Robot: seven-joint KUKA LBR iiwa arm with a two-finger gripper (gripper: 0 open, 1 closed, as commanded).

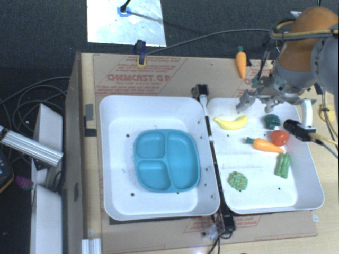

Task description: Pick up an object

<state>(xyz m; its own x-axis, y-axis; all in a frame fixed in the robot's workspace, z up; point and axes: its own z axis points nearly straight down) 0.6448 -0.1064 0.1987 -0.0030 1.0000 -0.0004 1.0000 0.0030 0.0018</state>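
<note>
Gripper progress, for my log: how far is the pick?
Nothing looks picked yet. The gripper hangs open over the right bin, with nothing between its fingers. The banana, carrot, tomato and the rest lie in the bin. Left: closing on one and lifting it.
</note>
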